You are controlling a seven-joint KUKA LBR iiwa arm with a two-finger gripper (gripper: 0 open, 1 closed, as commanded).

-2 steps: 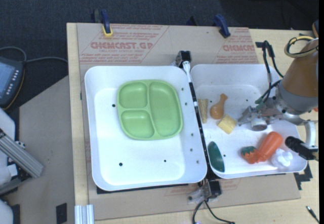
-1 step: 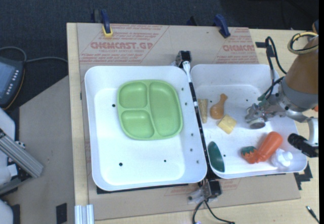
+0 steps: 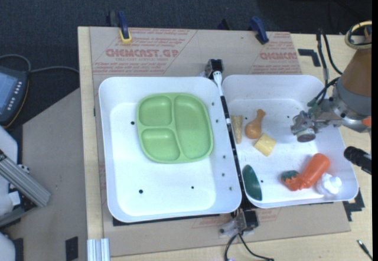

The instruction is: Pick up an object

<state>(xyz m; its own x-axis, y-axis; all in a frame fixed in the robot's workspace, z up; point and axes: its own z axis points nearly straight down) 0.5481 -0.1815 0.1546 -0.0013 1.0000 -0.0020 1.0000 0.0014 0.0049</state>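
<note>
My gripper (image 3: 306,129) hangs over the right part of the right bin (image 3: 283,91), reaching in from the right edge. Nothing shows between its fingers. Below it lies an orange carrot toy (image 3: 307,172) with a green top. To its left sit a yellow cheese wedge (image 3: 265,144) and a tan drumstick-shaped toy (image 3: 256,124). A pale yellow piece (image 3: 237,128) lies against the bin's left wall, and a dark green piece (image 3: 252,182) rests near the front left corner. A small white object (image 3: 330,184) lies by the carrot.
The left bin (image 3: 118,106) holds a green divided plate (image 3: 175,127). Blue clamps (image 3: 124,25) hold the cardboard sheet at the back. Cables (image 3: 323,53) run along the right side near the arm.
</note>
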